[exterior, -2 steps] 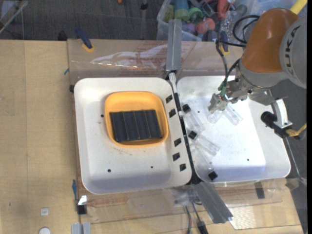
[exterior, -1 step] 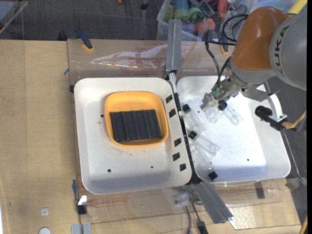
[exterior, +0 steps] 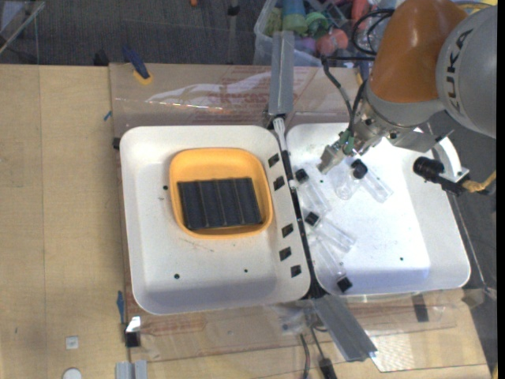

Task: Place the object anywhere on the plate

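Bench (exterior: 55,212) of pale wood comes nearest, and on it sit two shallow white bins with rounded corners and a smooth matte skin. Right bin (exterior: 426,243) lies under the gripper, left bin (exterior: 150,275) off to the gripper's left, and a row of small black clips (exterior: 288,229) marks the seam between them.

Over in that left bin sits the plate (exterior: 181,164), a glossy orange-yellow dish, squarish with soft corners and a raised lip. And look, the slab (exterior: 219,202) is lying flat on it: dark, rectangular, ribbed lengthwise. It is well apart from the gripper, left of it and a little nearer the camera, across the seam.

Now the gripper (exterior: 347,160): it hangs low over the far left part of the right bin, just beside the seam, tilted down and to the left. Whether it is spread or pressed together, I cannot tell; its tip is clear and blurs into the white floor.

Behind it the arm (exterior: 473,61) slants in from the far right, grey casing, bulbous orange band (exterior: 410,46), black cables looping at the wrist.
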Controlling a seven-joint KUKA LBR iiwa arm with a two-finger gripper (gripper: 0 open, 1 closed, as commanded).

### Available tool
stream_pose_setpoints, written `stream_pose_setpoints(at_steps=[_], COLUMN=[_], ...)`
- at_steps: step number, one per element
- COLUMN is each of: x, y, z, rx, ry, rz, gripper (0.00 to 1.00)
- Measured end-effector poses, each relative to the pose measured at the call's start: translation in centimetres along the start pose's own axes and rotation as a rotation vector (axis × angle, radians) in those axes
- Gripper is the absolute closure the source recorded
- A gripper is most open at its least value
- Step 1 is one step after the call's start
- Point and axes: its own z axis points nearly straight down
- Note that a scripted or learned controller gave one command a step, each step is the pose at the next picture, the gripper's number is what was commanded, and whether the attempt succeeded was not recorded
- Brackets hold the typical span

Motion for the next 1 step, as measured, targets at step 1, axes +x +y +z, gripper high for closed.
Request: stream_pose_setpoints(at_steps=[1], x=[-3.95], y=[2.76], z=[-3.89], rx=[-0.001], ry=[-0.001], rz=[-0.205], gripper=[1.0])
